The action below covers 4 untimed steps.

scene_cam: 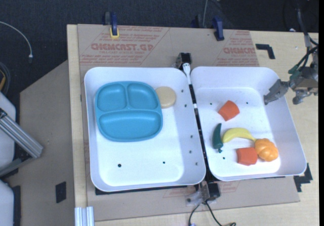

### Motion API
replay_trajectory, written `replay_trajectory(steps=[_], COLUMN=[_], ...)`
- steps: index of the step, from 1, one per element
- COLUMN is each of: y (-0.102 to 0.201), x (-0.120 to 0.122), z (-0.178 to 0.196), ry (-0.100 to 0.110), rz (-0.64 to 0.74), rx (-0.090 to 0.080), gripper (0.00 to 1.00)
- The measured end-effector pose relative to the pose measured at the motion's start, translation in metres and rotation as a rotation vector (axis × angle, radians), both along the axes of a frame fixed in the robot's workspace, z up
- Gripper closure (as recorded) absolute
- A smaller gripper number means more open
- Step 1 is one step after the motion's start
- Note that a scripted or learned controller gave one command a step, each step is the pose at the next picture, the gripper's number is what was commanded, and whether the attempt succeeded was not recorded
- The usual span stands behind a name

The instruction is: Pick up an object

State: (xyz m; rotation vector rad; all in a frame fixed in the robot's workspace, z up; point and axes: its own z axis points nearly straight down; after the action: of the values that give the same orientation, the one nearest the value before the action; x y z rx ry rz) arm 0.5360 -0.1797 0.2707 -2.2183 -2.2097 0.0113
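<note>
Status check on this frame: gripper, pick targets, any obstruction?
Gripper at right bin's far right rim, nothing between fingers. Toys untouched on bin floor: banana, orange, two red blocks. Nothing in the way.

My work surface is a flat tan cardboard-covered bench (152, 42) printed with red lettering. Two shallow white plastic bins rest directly on it, touching side by side: left bin (101, 169), right bin (283, 164).

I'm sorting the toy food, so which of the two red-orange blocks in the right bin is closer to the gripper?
The upper block, lying alone near the bin's middle. The other block sits lower, touching the orange fruit, farther from the gripper.
</note>
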Motion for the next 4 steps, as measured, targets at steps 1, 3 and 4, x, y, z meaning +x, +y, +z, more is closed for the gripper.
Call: replay_trajectory(steps=[1,3,4], y=[0.001,0.003,0.008], x=[0.002,-0.005,-0.003], z=[0.007,-0.108,-0.171], ry=[-0.013,-0.006,-0.006], rz=[0.004,0.004,0.004], rx=[-0.003,0.001,0.001], gripper=[0.00,0.00,0.00])
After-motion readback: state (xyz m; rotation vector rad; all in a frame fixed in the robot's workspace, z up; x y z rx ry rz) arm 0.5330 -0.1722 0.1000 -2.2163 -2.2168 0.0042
